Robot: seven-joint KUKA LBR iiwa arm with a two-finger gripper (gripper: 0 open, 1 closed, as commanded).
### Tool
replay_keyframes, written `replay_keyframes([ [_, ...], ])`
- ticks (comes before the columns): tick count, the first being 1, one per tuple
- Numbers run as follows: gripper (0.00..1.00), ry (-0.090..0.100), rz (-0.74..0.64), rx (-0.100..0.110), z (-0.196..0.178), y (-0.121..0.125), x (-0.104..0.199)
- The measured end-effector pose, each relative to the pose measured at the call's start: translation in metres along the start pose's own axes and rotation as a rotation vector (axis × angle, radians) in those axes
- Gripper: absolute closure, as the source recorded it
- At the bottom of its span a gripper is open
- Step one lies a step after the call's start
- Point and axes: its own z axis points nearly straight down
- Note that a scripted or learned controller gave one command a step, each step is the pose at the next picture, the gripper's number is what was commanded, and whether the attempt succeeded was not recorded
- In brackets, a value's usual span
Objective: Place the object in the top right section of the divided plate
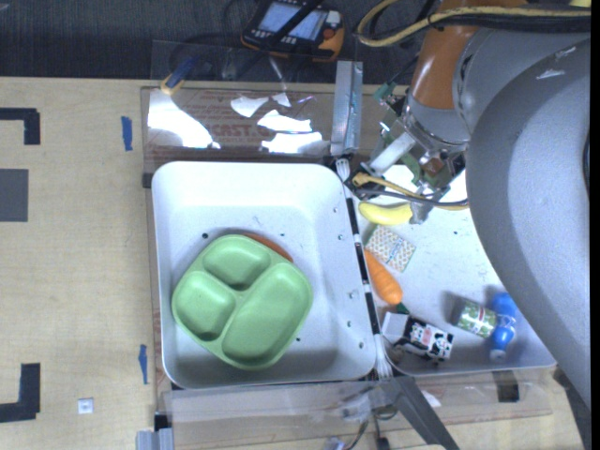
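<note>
Yellow, smooth and light, the banana (386, 213) should be pinched mid-length; whether the end effector (412, 181) is spread, I cannot tell.

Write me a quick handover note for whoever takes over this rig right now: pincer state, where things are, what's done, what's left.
Pincer: low over the back of the right bin, right at the banana; a grasp cannot be confirmed.
Right bin also holds a carrot, a patterned packet, a small can, a blue item and a black-and-white toy.
Green divided plate sits in the left bin, no object in its sections.
Done: nothing placed yet.
Left: grasp an object, carry it over, set it in the plate's top right section.
</note>
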Motion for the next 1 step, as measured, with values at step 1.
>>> replay_keyframes([
  [1,0.00,-0.003,0.209,0.002,-0.0194,-0.0775,-0.0623],
])
